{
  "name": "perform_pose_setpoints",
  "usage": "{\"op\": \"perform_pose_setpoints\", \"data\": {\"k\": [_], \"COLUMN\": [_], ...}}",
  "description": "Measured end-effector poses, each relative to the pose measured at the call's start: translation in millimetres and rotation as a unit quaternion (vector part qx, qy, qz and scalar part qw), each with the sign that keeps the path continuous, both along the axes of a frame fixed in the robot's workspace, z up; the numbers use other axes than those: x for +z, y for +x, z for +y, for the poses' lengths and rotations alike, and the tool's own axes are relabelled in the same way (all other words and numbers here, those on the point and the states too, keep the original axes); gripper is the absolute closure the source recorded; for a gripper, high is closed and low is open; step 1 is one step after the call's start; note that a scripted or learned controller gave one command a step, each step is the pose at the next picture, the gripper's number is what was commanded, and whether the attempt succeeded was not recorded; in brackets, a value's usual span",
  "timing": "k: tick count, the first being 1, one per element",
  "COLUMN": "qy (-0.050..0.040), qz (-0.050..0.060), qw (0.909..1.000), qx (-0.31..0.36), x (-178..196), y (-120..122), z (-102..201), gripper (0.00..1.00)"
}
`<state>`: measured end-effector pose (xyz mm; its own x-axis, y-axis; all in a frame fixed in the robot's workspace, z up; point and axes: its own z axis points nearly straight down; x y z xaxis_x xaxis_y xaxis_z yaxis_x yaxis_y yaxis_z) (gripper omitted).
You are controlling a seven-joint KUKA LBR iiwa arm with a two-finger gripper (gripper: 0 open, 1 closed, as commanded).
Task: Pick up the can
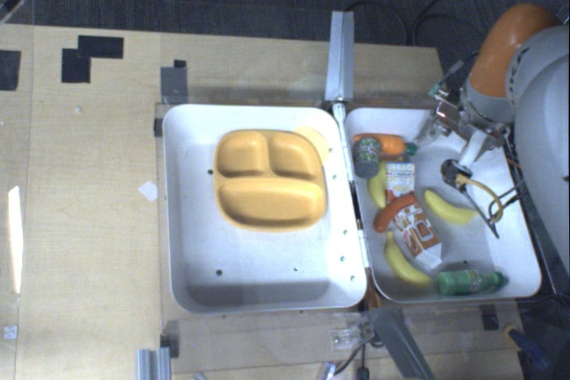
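Note:
The can (367,155), a small grey cylinder with a dark top, stands in the far left corner of the right bin (525,267), close to the divider. An orange carrot (390,142) lies right beside it. My gripper (443,122) hangs over the far right part of the same bin, well to the right of the can and apart from it. Nothing shows between its tips.
The right bin also holds three bananas (450,207), a red sausage (396,211), two printed packets (402,178) and a green bottle (469,282) at the near edge. A yellow compartment tray (270,178) lies in the left bin (191,271). A metal post (341,58) stands behind the divider.

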<state>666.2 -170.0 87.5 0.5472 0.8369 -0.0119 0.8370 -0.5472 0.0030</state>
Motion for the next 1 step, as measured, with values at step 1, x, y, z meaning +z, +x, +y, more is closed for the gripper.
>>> {"op": "perform_pose_setpoints", "data": {"k": [1], "qy": [0.0060], "qz": [-0.007], "qw": [0.9983], "qx": [-0.058], "x": [1.2], "y": [-58.4], "z": [43.1], "gripper": [0.00]}}
